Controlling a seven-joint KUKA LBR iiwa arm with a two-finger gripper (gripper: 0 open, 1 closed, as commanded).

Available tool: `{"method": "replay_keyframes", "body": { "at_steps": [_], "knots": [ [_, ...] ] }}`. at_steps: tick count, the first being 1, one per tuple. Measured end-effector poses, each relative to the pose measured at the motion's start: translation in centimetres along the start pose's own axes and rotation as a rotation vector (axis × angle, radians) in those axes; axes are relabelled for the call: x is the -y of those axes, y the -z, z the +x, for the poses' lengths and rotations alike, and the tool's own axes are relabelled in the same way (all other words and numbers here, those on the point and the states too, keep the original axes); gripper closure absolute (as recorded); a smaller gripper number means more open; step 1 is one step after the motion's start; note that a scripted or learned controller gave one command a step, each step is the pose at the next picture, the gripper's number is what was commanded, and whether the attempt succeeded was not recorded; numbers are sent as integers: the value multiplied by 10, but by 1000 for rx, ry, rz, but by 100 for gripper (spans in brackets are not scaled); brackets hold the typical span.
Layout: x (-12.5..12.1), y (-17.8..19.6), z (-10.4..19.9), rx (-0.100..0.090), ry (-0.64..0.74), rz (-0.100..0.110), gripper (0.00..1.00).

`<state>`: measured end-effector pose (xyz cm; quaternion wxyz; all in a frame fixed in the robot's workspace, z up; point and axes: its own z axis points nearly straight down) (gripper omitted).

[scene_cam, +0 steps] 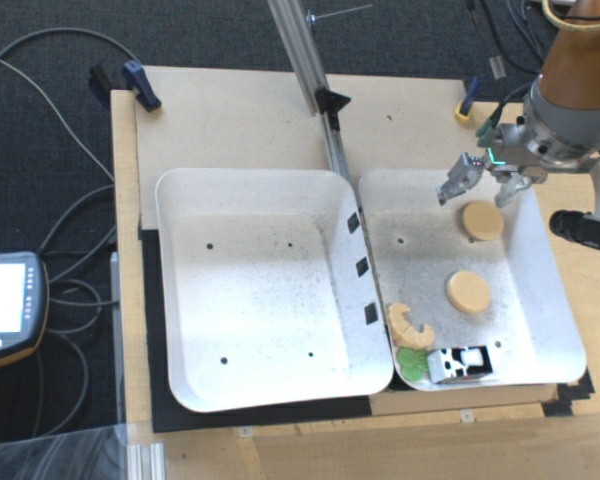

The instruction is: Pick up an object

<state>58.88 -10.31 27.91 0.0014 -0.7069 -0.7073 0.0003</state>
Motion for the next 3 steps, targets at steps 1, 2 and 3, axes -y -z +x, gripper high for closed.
{"method": "replay_keyframes", "body": {
  "at_steps": [1,2,3],
  "knots": [
    [-5,-61,4,0,0,6,0],
    [-7,-124,7,-1,-1,6,0],
    [-6,-187,3,0,-1,6,0]
  ]
}}
